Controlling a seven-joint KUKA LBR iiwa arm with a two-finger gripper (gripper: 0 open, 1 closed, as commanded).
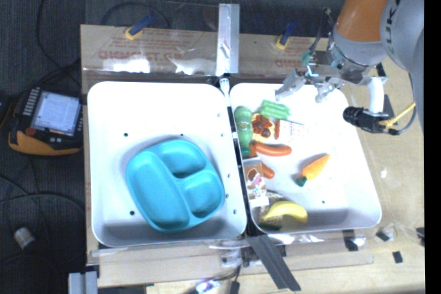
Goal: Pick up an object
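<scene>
the right bin (pixel 358 169) holds a cluster of toy foods, mostly along its left wall. a green cucumber (pixel 242 119) lies at the top left, with a flat green piece (pixel 274 109) just beside it. a red sausage (pixel 271 149) lies crosswise below them. an orange carrot (pixel 313 168) rests apart, near the bin's middle, tilted. a yellow banana (pixel 284 213) lies in the near left corner.

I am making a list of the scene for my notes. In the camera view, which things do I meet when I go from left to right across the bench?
Blue divided tray → green toy vegetable → banana → carrot → tool of the arm, above the right bin's far edge.
</scene>
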